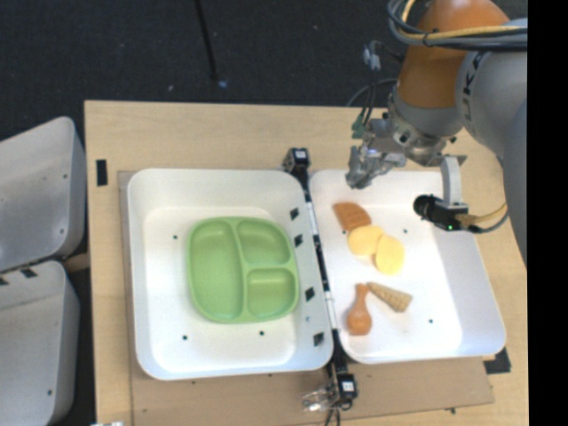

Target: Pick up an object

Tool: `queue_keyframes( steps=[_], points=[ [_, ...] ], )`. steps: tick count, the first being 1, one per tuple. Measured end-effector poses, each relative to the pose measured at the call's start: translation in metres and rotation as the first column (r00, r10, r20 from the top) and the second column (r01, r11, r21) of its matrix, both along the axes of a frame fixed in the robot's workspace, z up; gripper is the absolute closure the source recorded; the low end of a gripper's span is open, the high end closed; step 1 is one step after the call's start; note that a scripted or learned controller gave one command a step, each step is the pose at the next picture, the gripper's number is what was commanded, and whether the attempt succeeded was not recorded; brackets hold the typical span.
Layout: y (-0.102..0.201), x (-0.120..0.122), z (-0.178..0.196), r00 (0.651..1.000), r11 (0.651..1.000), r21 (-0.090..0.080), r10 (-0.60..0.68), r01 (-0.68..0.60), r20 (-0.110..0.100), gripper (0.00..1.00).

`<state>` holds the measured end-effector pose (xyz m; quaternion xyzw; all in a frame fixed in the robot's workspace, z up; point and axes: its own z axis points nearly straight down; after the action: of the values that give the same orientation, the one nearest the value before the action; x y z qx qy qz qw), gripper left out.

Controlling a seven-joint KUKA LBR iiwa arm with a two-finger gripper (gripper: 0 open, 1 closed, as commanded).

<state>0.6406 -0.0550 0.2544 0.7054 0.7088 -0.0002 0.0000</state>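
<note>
The right bin (461, 309) holds several toy foods: an orange-brown piece (352, 215), two pale yellow round slices (364, 240) (389, 255), a tan cone (391, 296) and an orange spoon-shaped piece (359, 313). My gripper (359, 176) hangs over the bin's far left corner, above and just beyond the orange-brown piece. Nothing shows between its fingers. The grey arm with its orange band (444, 34) reaches in from the upper right.
The left bin (151, 344) carries a green divided plate (241, 268). A black clamp (295, 160) sits at the top of the divider between bins. A cable and black fitting (439, 209) hang over the right bin's far side.
</note>
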Motion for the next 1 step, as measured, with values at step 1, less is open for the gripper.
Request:
queue_keyframes(
  steps=[1],
  points=[
    [0.0514, 0.0029, 0.0061, 1.000, 1.000, 0.000, 0.001, -0.001, 0.002, 1.00]
  ],
)
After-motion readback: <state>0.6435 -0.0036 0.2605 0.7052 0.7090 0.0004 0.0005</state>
